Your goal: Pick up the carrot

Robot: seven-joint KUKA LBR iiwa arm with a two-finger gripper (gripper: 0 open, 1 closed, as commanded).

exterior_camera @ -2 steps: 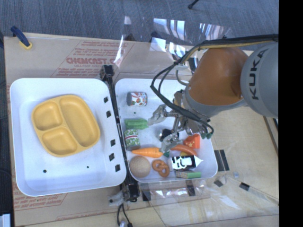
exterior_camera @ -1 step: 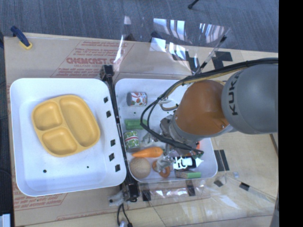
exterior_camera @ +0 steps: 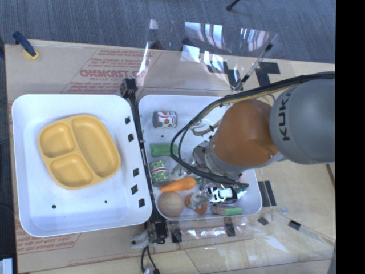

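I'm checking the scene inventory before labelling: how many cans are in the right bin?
2. One can lies on its side near the far left of the right bin; a second can sits by the left wall, just above the carrot. The arm may hide more.

You're looking at two bins sitting side by side: the left bin [exterior_camera: 23,153] is holding a divided plate [exterior_camera: 78,150], lying toward its 9 o'clock side. In the right bin [exterior_camera: 171,103], a can [exterior_camera: 165,119] is lying at 11 o'clock, the carrot [exterior_camera: 179,184] is lying at 7 o'clock, with an egg-shaped thing [exterior_camera: 170,204] just below it at 6 o'clock. The gripper [exterior_camera: 201,200] is hanging just beside the carrot, at its 4 o'clock
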